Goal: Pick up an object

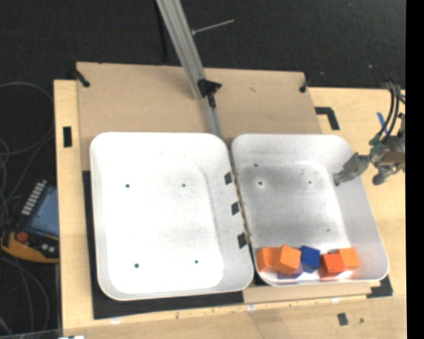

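Blocks (307, 258) | right bin (290, 189), near edge | hand (373, 167) well apart, at far-right rim | grip state: cannot tell

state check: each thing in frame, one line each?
gripper: over the right bin's upper right rim, nothing visibly between its fingers
orange blocks: resting at the right bin's bottom edge
blue block: resting among the orange ones
right bin: flat on the bench
left bin: flat on the bench
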Robot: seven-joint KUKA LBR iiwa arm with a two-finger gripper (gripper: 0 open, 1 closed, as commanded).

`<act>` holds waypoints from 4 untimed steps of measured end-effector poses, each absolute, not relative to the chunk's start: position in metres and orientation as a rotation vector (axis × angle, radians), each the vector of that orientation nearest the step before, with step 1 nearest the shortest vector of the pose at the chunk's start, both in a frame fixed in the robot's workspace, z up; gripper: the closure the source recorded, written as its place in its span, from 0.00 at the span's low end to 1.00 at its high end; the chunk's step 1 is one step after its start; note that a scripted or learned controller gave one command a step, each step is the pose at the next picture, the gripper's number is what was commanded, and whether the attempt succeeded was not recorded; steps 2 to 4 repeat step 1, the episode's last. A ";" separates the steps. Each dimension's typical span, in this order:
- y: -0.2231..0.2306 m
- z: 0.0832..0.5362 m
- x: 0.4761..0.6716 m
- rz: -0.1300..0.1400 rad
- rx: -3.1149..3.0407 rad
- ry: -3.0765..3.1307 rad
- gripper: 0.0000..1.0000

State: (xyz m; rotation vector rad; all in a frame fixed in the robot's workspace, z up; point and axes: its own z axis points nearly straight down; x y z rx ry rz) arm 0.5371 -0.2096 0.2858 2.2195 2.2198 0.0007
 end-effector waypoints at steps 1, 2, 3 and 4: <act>-0.186 0.279 0.502 -0.001 2.221 2.221 0.00; -0.186 0.279 0.502 -0.001 2.221 2.221 0.00; -0.186 0.279 0.502 -0.001 2.221 2.221 0.00; -0.186 0.279 0.502 -0.001 2.221 2.221 0.00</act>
